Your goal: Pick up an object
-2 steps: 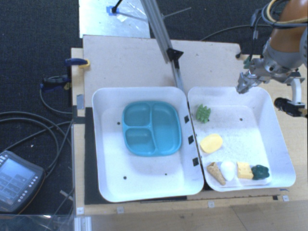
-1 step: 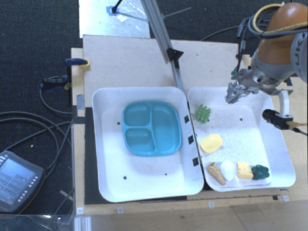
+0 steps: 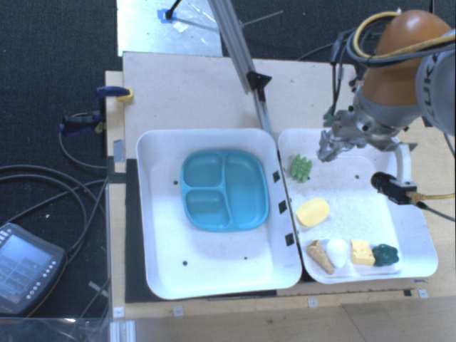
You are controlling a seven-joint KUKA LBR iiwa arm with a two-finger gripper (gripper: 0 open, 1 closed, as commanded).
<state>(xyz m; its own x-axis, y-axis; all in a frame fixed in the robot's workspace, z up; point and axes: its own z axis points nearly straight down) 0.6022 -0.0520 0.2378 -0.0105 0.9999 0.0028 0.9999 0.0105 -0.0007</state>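
Underneath, a tan desk [image 3: 192, 91] on dark carpet [image 3: 50, 48]; left bin [image 3: 160, 262] holds a blue plate [image 3: 224, 189], right bin [image 3: 413, 255] toy foods; jaws' state cannot be told.

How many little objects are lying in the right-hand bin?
6: a green piece near the top-left, a yellow piece mid-left, and a cone, egg, cheese block and dark green piece along the bottom.

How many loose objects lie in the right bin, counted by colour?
Green: 2, the light green piece and the dark green piece
Yellow: 2, the oval and the block
White: 1, the egg
Tan: 1, the cone
Total: 6
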